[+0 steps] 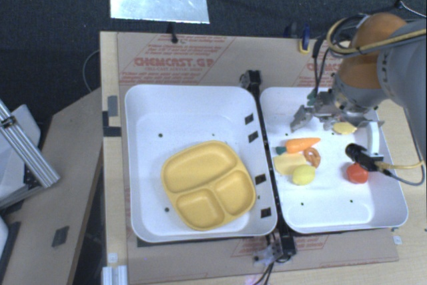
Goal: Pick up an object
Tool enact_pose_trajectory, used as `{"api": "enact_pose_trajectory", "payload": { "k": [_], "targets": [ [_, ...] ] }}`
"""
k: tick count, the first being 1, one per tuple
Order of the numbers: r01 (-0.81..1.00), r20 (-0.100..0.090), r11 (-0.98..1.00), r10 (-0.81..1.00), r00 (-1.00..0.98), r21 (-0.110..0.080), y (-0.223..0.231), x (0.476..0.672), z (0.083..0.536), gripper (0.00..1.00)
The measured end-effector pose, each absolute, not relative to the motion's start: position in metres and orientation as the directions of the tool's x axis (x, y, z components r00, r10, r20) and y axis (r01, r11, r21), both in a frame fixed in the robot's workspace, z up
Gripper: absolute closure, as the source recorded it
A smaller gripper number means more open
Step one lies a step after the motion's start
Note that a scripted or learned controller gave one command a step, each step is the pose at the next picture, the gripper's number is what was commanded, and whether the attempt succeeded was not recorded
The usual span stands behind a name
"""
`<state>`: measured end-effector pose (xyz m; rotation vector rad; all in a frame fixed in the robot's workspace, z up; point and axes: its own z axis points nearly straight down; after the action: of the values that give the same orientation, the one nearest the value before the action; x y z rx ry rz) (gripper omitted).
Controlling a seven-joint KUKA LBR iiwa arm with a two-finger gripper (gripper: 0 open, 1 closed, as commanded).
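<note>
So nothing's been picked up yet as far as I can judge. The grey arm's end effector (319,111) sits low over the right shallow white bin (333,213), near its back wall, and I honestly can't tell how it's set. Just in front of it lie the orange plastic carrot (302,143), a round yellow lemon-like fruit (303,175) and a small red tomato-like ball (357,173). Plenty of bare floor toward that bin's front edge; the divided yellow plastic plate (208,183) sits in the left white bin (193,107).
</note>
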<state>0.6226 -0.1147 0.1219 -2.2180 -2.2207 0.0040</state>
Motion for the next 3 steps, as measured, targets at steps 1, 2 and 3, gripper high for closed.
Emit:
{"api": "enact_pose_trajectory", "payload": {
  "k": [1,2,3],
  "targets": [
    [1.000,0.000,0.001,1.000,-0.001,-0.001,-0.114,0.623,0.083,0.00],
    [1.000,-0.001,0.001,1.000,-0.001,0.003,-0.114,0.624,0.096,1.00],
    [1.000,-0.001,0.005,1.000,-0.005,0.008,-0.109,0.626,0.160,1.00]
  ]
}}
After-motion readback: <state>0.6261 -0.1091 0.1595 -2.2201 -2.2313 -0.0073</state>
